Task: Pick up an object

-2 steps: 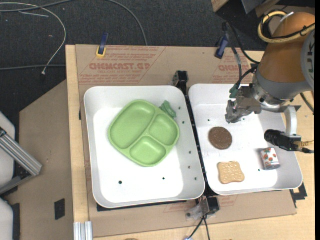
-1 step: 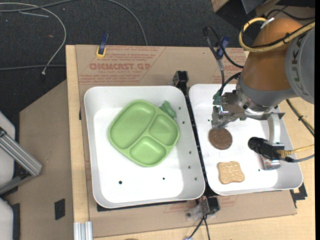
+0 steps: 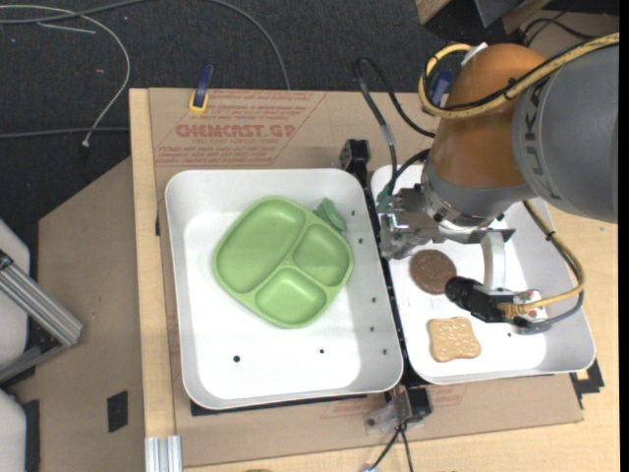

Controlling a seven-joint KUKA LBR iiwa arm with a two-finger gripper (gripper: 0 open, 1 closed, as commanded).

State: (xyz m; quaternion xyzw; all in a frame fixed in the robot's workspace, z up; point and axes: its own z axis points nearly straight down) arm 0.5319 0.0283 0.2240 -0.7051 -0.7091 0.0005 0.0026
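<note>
A brown round disc (image 3: 430,271), flat like a biscuit, lies in the right bin (image 3: 545,347). It is close to the bin's left wall, about midway between the far and near edges. Toward the near edge from it, close but apart, a tan square cracker (image 3: 454,339) with a dimpled face lies flat near the near-left corner.

The gripper (image 3: 399,226) hangs by the left wall of the right bin, just on the far-left side of the disc. Whether it touches the disc cannot be told. The grey arm (image 3: 580,136) and its orange band (image 3: 482,106) cover much of it from above. The view therefore does not show whether the gripper is open or closed, or whether it holds anything.

In the left bin (image 3: 226,362), a green divided plate (image 3: 285,261) with three compartments lies flat, somewhat toward the far-right corner. A small darker green piece (image 3: 331,215) rests against the plate's far-right rim.

Both bins sit on a cardboard sheet (image 3: 246,126) with red lettering that covers the bench. A blue clip (image 3: 202,85) sits at the sheet's far edge.
</note>
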